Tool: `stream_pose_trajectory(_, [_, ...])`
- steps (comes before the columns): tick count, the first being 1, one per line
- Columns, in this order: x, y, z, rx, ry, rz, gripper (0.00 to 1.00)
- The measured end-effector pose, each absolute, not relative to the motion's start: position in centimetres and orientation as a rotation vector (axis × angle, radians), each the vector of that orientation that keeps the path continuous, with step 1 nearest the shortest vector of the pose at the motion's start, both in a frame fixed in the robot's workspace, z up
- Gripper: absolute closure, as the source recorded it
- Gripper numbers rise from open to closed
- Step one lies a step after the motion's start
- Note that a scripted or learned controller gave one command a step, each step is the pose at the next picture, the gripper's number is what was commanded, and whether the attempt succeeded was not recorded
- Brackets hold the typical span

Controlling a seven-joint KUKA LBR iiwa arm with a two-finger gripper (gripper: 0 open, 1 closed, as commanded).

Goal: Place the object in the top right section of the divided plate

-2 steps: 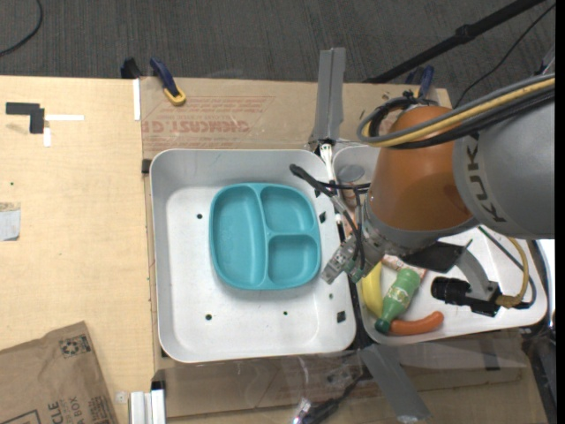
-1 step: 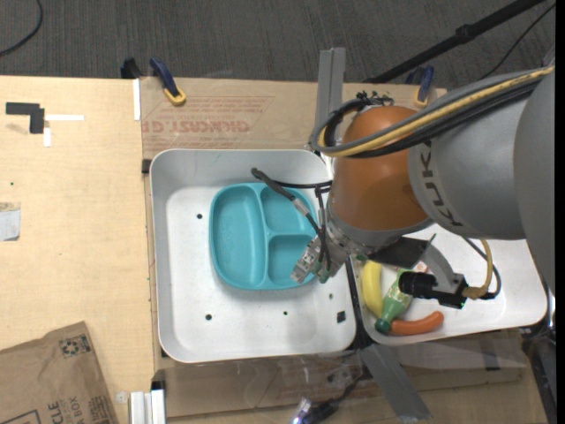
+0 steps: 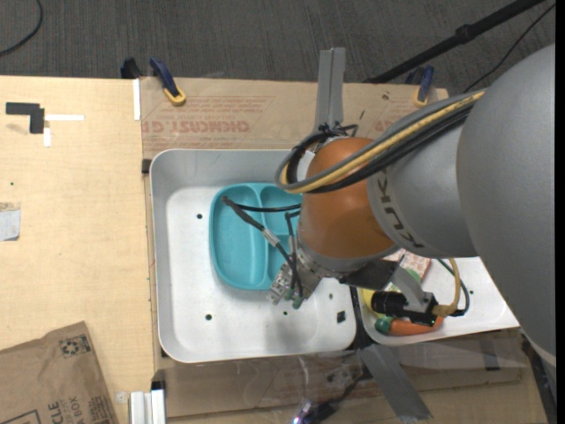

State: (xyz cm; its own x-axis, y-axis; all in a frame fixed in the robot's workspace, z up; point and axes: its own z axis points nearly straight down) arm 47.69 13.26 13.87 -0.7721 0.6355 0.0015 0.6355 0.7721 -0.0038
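Teal divided plate (image 3: pixel 240 246) in left bin (image 3: pixel 177 272), pincer (image 3: pixel 287 290) at its edge (grip state unclear)

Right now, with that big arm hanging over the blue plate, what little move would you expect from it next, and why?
Probably a short shift toward the plate's far compartments. The gripper hangs at the near edge of the teal divided plate in the left white bin, not above the top right section. Whether it holds anything is unclear, so this is a guess.
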Motion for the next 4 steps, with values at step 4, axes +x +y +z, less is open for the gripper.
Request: stream_pose_trajectory(4, [54.9, 22.8, 32.2, -0.244, -3.136, 0.0, 1.0])
